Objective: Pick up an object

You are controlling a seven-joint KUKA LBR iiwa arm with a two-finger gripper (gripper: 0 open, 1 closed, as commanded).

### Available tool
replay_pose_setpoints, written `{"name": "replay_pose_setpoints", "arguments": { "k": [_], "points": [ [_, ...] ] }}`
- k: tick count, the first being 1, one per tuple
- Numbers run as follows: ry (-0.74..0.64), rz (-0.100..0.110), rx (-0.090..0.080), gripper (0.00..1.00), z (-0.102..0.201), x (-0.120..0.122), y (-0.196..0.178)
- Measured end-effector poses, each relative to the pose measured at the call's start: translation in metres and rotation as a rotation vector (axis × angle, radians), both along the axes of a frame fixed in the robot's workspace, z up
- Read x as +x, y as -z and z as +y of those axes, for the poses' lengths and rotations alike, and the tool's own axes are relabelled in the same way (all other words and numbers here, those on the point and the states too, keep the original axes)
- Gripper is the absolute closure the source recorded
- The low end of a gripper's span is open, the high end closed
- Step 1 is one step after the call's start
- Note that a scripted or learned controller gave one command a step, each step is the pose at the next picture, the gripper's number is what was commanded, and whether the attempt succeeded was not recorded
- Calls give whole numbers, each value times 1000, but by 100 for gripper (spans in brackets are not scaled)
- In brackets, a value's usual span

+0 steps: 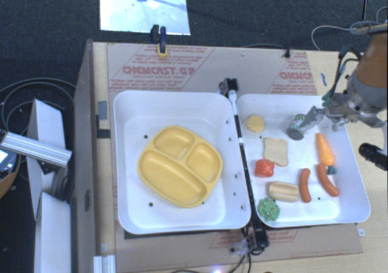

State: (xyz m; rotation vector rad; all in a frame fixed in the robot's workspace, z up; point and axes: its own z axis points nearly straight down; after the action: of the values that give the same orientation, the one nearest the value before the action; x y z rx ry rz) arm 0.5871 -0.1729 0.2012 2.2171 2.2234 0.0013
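Camera view: two shallow white plastic bins side by side on a cardboard-covered bench (182, 62), filling the middle and lower part of the frame; left bin (130, 205) holds a yellow three-compartment plastic tray (179, 165), lying flat and turned at a slant, roughly central in that bin; right bin (357, 202) holds the toy food; pale yellow round lump (255, 123) at its upper left corner; tan toast-shaped slice (276, 151) just below that; red tomato-like piece (264, 168) touching or just beside the toast's lower left; beige bread roll (283, 191) lower down, with a green broccoli floret (268, 208) below it near the bin's front edge; red-orange sausage (304, 185) upright just beside the roll's right end; second red-orange sausage (328, 180) tilted, further right; orange carrot with green stub (325, 150) above it, toward the right of centre; grey arm with orange band (371, 68) enters at the upper right of the frame; gripper (296, 127) reaches down-left over the upper part of the right bin, its tip near a small dark green-grey object, above and left of the carrot; cannot tell how its jaws stand, nor whether that object is held.
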Motion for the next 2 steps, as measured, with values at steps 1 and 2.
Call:
{"name": "replay_pose_setpoints", "arguments": {
  "k": [1,2],
  "points": [
    [-5,-11,4,0,-19,-22,102],
    [-2,-2,1,0,5,65,114]
  ]
}}
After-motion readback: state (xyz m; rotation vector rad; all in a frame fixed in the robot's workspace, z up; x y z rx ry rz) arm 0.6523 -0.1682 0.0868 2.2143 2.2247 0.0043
